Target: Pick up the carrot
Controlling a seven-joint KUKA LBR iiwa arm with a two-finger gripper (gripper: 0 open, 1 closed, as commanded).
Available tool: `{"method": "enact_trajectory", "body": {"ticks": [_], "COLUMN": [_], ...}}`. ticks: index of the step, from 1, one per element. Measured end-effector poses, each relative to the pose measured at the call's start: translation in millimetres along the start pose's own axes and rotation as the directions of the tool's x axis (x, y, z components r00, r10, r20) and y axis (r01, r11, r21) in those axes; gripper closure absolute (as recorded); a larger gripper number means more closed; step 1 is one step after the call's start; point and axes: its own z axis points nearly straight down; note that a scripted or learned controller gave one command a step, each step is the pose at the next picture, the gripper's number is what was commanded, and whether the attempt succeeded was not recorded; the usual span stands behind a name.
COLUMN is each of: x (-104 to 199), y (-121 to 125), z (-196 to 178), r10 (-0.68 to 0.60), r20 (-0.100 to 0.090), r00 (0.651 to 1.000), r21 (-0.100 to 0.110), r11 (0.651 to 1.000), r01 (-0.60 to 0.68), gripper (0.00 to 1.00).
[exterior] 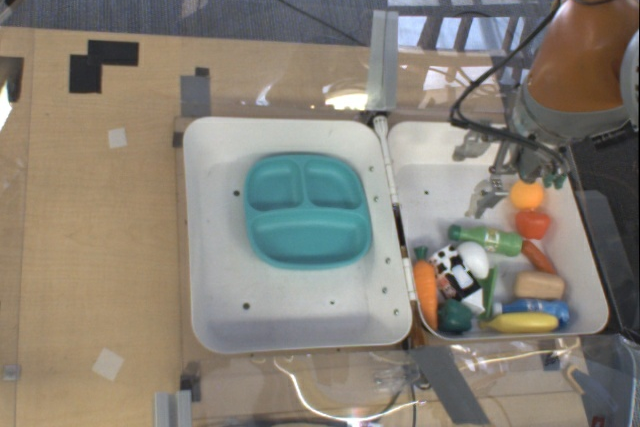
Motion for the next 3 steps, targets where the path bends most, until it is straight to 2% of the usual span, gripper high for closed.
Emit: {"method": "enact_trajectory", "body": {"ticks": [1,2,3], "x": [-52.9,-49.7,-43.9], "y": [-55.3,-102.5,-101.4], "z": [-7.5,89.4,68.6], "r10": [-0.154,-0.096,-0.466], "r20": [0.004,-0.006,0.003], "r00": [0.988,0.995,0.885], "r21": [0.003,-0.002,0.002], "r11": [0.988,0.995,0.885], "r01": [0.154,0.096,0.466], "gripper": [0.00,0.00,0.00]}}
